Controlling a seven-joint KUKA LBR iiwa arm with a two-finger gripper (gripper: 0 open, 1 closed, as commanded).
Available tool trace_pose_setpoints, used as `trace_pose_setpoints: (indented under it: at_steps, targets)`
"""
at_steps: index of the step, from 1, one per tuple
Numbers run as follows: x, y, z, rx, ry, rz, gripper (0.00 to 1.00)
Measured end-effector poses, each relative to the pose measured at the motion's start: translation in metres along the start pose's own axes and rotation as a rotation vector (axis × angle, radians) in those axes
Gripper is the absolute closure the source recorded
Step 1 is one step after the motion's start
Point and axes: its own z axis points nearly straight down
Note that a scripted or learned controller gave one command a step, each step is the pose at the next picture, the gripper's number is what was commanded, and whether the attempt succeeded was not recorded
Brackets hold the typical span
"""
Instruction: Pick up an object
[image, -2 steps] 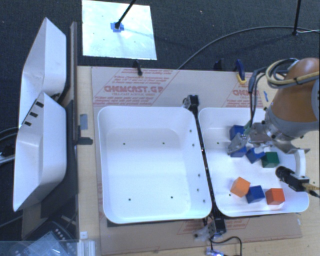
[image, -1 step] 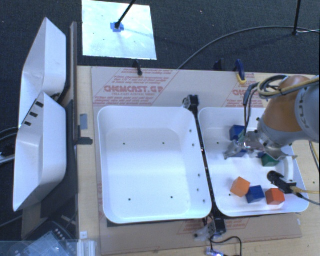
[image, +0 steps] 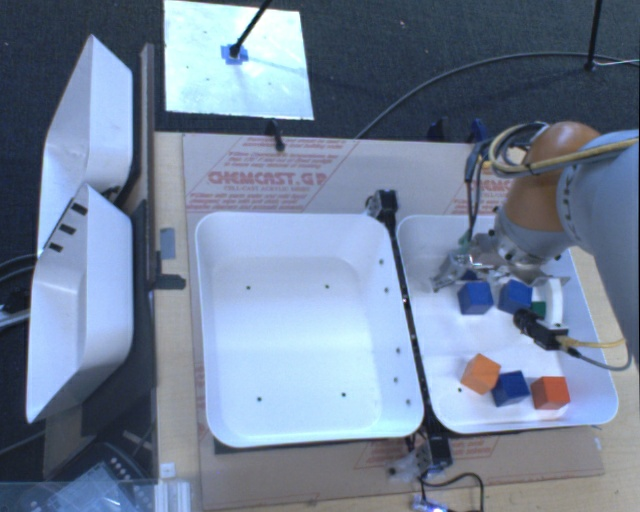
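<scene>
We see the gripper (image: 468, 268) low in the right bin (image: 436, 390), just above a blue block (image: 476, 297). It sits there to grab it, we think. We cannot tell how it is set.

Left bin (image: 300, 330): open floor throughout. Right of it, right bin (image: 440, 330) crowded: blue blocks (image: 476, 297) upper part, orange block (image: 480, 373) and two more near front wall.

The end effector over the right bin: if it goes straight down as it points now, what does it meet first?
Probably the blue cube just below the end effector; the single slanted view leaves depth unclear.
</scene>
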Motion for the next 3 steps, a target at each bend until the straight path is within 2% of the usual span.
trace_pose_setpoints:
  at_steps: [1, 2, 3]
  targets:
    - [-0.001, -0.001, -0.001, 0.000, 0.000, 0.002, 0.00]
    - [0.032, -0.036, 0.000, 0.002, 0.001, 0.000, 0.00]
    - [0.030, -0.035, -0.010, 0.000, 0.000, 0.003, 1.00]
